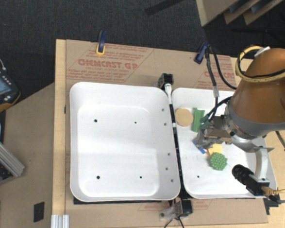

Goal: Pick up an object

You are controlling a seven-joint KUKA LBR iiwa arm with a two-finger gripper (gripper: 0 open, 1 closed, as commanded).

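Two white bins: left bin [116, 143], right bin [225, 187]. My gripper [210, 136] hangs in the right one, its grip impossible to tell, beside one tan disc [183, 117], one green block [197, 120], one bumpy green ball [218, 161].

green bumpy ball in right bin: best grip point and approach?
Probably straight down on the green bumpy ball, closing across its widest middle. It looks round, so no side is favoured; its top is exposed, while a yellow piece sits close beside it toward the claw.
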